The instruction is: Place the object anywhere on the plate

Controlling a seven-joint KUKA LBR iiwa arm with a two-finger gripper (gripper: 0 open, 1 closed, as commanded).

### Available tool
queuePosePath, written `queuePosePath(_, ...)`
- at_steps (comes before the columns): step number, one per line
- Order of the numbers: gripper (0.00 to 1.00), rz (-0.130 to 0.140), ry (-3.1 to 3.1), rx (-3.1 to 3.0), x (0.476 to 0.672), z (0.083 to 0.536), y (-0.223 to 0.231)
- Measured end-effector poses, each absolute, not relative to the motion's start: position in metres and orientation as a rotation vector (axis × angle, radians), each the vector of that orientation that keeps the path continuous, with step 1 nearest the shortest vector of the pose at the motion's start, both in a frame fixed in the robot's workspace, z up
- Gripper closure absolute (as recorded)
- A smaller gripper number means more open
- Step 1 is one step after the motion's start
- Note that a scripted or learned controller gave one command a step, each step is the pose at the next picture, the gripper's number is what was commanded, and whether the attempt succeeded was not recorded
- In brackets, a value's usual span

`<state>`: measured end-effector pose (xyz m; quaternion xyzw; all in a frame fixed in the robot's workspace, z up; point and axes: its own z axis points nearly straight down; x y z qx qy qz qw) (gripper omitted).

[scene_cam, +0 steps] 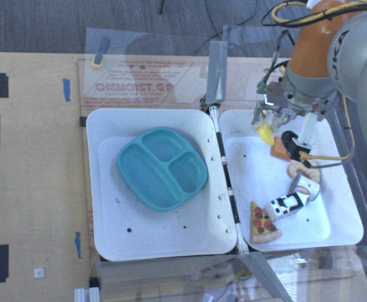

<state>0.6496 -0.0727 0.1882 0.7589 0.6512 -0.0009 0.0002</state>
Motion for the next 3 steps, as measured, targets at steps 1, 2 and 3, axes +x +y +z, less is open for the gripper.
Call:
queuePosePath(1,1.0,-0.003,2.001,2.423,0.666,0.185,-0.003)
queuePosePath(2,1.0,-0.004,2.061,2.375,0.631,0.184,0.086)
queuePosePath(3,0.0,-0.004,2.06,2.375,0.631,0.184,0.085)
